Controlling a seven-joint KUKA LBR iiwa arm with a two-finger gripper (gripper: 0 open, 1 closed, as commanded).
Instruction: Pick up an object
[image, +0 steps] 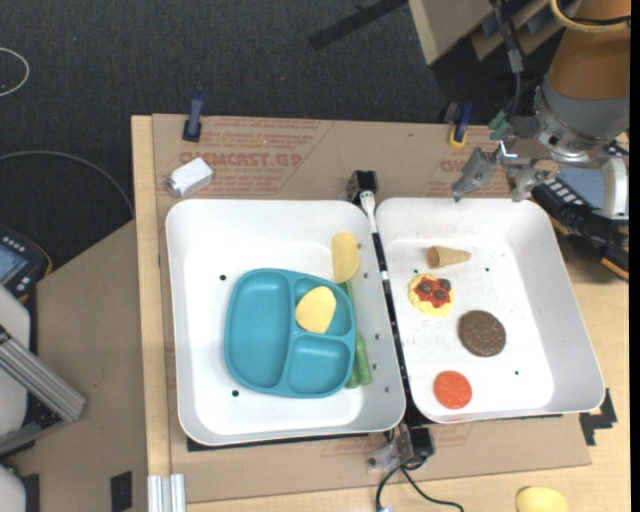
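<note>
In the right bin (560, 300) four small things lie apart from one another: a cone-shaped piece (447, 257) nearest the tool, a yellow disc with red and dark toppings (431, 294) just past it, a brown round cookie (482, 333) farther on, and a red-orange disc (452, 389) farthest from the tool. The tool (494, 177) hangs over that bin's far rim, its two fingers spread apart with nothing between them. In the left bin (190, 300), well away from the tool, a teal divided tray (260, 335) carries a yellow piece (316, 310); a paler yellow piece (345, 257) and a green strip (358, 362) lie beside the tray. Both bins sit on a cardboard sheet (300, 150) on the table.
</note>
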